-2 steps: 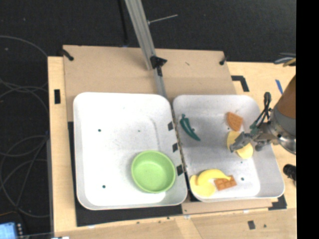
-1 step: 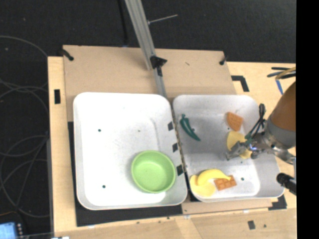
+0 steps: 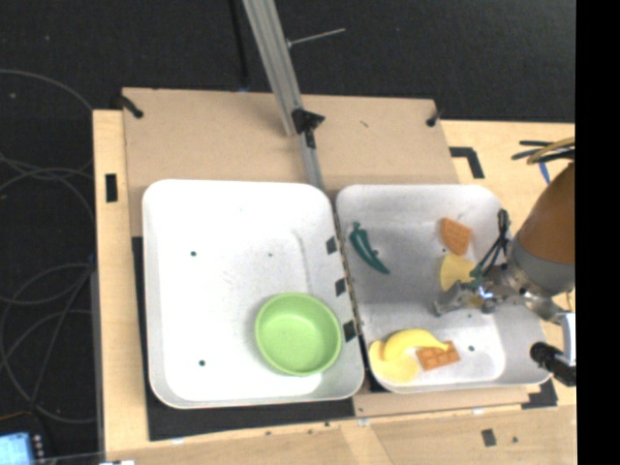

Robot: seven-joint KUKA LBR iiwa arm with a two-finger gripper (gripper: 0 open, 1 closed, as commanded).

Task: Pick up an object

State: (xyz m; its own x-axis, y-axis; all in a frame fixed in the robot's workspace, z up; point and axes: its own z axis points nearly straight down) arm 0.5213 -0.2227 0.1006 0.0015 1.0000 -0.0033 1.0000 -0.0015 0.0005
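Observation:
My gripper point(image 3: 453, 303) reaches in from the right and hangs low over the middle of the right bin point(image 3: 407, 206). Just above and beside it lies a small yellow piece point(image 3: 451, 271), with an orange piece point(image 3: 455, 233) further back. A yellow rounded object point(image 3: 399, 350) sits at the bin's front, and an orange waffle-like piece point(image 3: 438, 357) rests against it. Near the bin's left wall is a dark green curved object point(image 3: 366, 247). Nothing is visibly held.
A light green bowl point(image 3: 298, 333) stands in the front right part of the left bin point(image 3: 194, 221). A metal pole point(image 3: 276, 56) slants up from behind the bins. The arm's orange band point(image 3: 552, 223) is over the right bin's right rim.

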